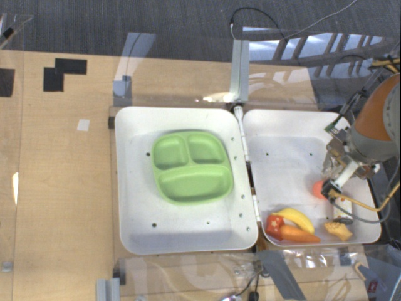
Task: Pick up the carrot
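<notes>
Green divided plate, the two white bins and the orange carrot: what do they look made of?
The green divided plate looks like moulded plastic, matte, with soft rounded compartment edges. The two shallow white bins, left and right, seem to be thin formed plastic with a slight sheen and rounded corners. The orange carrot looks like smooth toy plastic, evenly coloured, though it is too small to be sure.
</notes>
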Available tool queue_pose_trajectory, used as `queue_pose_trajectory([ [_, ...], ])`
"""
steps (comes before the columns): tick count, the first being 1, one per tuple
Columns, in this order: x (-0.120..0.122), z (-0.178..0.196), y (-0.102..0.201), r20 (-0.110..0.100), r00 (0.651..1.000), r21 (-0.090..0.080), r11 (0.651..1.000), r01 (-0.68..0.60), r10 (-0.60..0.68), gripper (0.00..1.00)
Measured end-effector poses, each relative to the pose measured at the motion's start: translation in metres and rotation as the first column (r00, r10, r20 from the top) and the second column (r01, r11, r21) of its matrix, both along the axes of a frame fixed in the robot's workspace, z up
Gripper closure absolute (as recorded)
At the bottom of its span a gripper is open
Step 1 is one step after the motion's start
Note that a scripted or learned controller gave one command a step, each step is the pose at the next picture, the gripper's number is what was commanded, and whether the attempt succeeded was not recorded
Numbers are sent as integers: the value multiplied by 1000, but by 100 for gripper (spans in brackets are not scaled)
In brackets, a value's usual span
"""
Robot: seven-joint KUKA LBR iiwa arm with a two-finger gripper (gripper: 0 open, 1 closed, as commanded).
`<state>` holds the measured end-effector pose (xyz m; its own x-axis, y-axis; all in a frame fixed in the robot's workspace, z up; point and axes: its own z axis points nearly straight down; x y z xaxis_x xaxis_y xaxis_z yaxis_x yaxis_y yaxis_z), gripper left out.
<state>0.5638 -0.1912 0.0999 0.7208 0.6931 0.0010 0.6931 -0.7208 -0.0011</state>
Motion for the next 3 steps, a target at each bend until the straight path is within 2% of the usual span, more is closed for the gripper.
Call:
queue_pose_trajectory([
  [2,3,22,3,5,1000,1,1000,-12,12,100],
  [3,-41,-10,-9,11,951,4,951,310,-310,100],
])
